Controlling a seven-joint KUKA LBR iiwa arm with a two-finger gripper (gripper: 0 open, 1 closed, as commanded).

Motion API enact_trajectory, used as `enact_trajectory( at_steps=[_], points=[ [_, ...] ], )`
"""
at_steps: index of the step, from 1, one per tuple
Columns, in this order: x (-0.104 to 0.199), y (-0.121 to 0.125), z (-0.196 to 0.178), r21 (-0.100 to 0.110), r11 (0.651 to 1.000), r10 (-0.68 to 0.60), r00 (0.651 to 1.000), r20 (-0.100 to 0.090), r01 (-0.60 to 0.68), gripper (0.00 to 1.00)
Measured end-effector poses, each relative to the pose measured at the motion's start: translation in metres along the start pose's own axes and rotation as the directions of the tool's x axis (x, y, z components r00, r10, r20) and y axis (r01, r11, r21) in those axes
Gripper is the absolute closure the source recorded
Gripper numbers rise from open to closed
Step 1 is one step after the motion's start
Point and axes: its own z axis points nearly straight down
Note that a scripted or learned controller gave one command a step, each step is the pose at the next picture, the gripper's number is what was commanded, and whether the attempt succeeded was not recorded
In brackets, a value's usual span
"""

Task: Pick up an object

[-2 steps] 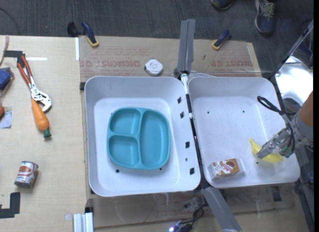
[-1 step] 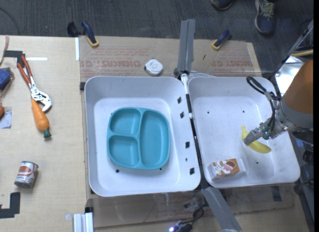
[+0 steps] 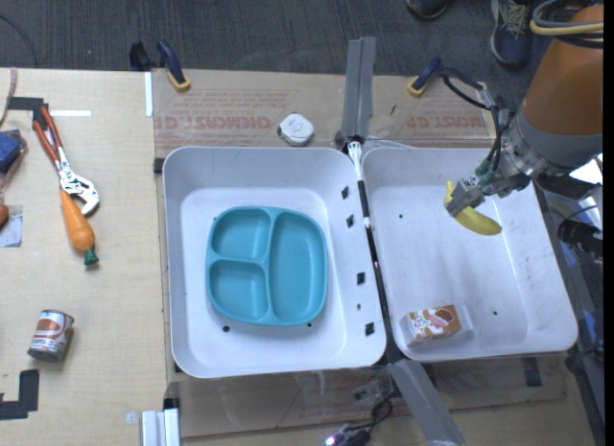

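Teal divided plate (image 3: 268, 265) in left bin (image 3: 182, 271), small printed packet (image 3: 434, 323) at near edge of right bin (image 3: 537, 310), yellow banana (image 3: 477, 221) at far right, clamped between gripper (image 3: 467, 199) fingers above bin floor.

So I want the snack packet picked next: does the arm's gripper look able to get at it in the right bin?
Probably yes. The snack packet lies flat on the right bin's floor near its front-left corner, with nothing on top of it. But the gripper sits right at a banana, which may need releasing first.
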Motion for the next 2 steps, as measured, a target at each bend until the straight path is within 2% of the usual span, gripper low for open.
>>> enact_trajectory(
  at_steps=[1, 2],
  points=[
    [0.0623, -0.0530, 0.0520, 0.004, 0.913, 0.408, 0.913, 0.000, -0.408, 1.00],
    [0.0622, -0.0530, 0.0520, 0.004, 0.913, 0.408, 0.913, 0.000, -0.408, 0.00]
  ],
)
